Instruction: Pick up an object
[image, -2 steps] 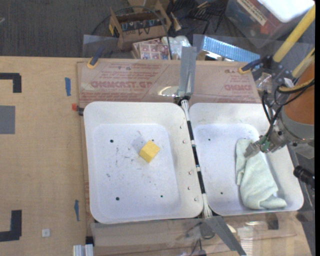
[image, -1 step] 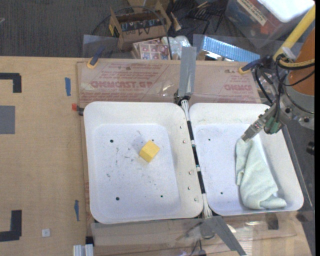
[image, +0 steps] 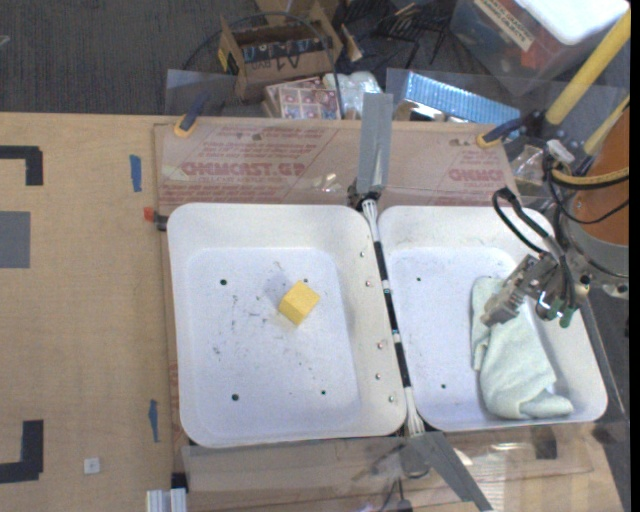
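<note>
Camera view: two shallow white bins side by side on a wooden bench, left bin and right bin, split by a dark divider strip down the middle. Left bin holds a small yellow block, sitting a bit above the bin's centre, tilted diamond-wise, alone on the scuffed floor. Right bin holds a crumpled pale green-white cloth bunched along the bin's right side, running from mid-bin down to the near-right corner. Arm comes in from the right, orange band near the top right, black cables looping down over the wrist. Gripper is low over the right bin, fingertips at or just touching the upper left edge of the cloth; contact looks likely but the metal parts blur together there, so can't tell whether the fingers are apart or closed, and nothing is clearly seen between them. Yellow block is well apart from the gripper, across the divider in the other bin, to the gripper's left in this view. Cardboard sheet with red lettering stands behind the bins, with clutter beyond it.
</note>
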